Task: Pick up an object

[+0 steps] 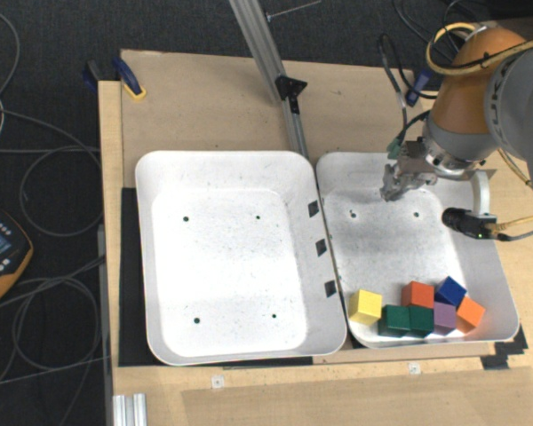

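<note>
Two shallow white bins side by side on a tan tabletop (204,87). Left bin (160,171) speckled with dark flecks, four small dark dots on its floor. Slanted grey metal bar (265,51) crossing above the gap between the bins, with black clips (320,245) along the shared edge. Right bin (338,171) holding a cluster of blocks at its near edge: yellow block (366,305) leftmost and slightly apart, then green block (404,319), red-orange block (417,294) behind it, purple block (445,316), blue block (450,288) tilted on a corner, and orange block (470,311) nearest the right wall. Gripper (395,187) low over the far part of the right bin, well apart from the blocks, nothing between the fingers; cannot tell whether spread or pressed together. Orange band (466,91) above the wrist at far right.
</note>
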`<state>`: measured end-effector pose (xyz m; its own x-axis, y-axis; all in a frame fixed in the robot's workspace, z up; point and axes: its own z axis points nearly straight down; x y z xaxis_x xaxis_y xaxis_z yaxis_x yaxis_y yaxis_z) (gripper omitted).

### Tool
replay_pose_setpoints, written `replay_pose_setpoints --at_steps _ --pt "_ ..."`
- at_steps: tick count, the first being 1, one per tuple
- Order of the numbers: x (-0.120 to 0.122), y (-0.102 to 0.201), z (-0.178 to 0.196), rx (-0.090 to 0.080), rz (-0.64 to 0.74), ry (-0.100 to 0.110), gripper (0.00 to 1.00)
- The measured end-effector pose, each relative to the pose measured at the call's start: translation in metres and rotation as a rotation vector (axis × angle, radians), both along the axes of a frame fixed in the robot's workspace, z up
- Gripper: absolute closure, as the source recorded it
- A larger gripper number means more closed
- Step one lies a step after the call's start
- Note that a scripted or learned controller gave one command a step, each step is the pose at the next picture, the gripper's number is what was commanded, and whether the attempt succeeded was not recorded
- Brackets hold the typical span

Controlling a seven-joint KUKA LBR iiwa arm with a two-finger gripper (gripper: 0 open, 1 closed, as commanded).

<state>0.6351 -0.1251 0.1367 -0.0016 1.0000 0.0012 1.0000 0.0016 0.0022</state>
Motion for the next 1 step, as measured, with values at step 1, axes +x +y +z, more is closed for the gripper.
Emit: replay_pose_setpoints --at_steps 1 --pt "0.0002 0.0020 0.0442 -0.002 0.000 -0.004 1.00"
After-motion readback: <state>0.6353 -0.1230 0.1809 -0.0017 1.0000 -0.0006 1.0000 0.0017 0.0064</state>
